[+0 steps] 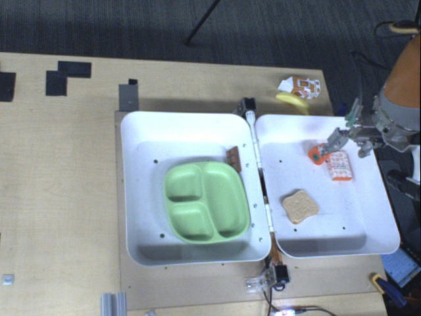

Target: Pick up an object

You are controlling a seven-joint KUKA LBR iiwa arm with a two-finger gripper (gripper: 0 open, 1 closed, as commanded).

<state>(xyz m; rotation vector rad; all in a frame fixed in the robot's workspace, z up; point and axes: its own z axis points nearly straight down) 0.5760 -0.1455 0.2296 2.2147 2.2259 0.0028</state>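
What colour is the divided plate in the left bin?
Pale green; the divided plate has three compartments, seen best in the overhead camera view.

Tabletop (59, 196): pale wood-look surface, matt, faint grain visible. Left bin (141, 176) and right bin (375, 196): white moulded plastic, smooth, with a soft sheen along the rims. Divided tray (205, 201): light green plastic, smooth, semi-gloss (highlights show on the compartment ridges). Bread slice (300, 207): tan, rough, porous-looking, matt. Packet (340, 166): printed white and red wrapper, looks like thin film or paper; which of the two cannot be told. Gripper (347, 135): grey metal-look parts, dull finish. Floor (131, 12) beyond the tabletop: dark, ribbed, carpet-like texture, matt.
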